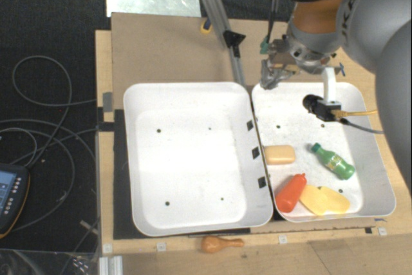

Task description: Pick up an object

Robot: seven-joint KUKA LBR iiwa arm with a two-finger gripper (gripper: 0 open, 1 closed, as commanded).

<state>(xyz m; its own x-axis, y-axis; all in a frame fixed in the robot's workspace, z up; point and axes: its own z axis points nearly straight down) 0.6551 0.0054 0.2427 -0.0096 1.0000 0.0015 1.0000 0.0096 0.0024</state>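
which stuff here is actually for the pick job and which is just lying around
For the job:
- hand, over the far edge of the right bin
- tan block
- green bottle
- red bottle
- yellow piece

Lying about:
- left bin
- brown pear-shaped toy on the bench, outside the bins
- handheld controller and cables on the floor

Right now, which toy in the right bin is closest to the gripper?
The tan rectangular block, lying nearest the gripper; the green bottle, red bottle and yellow piece sit farther.
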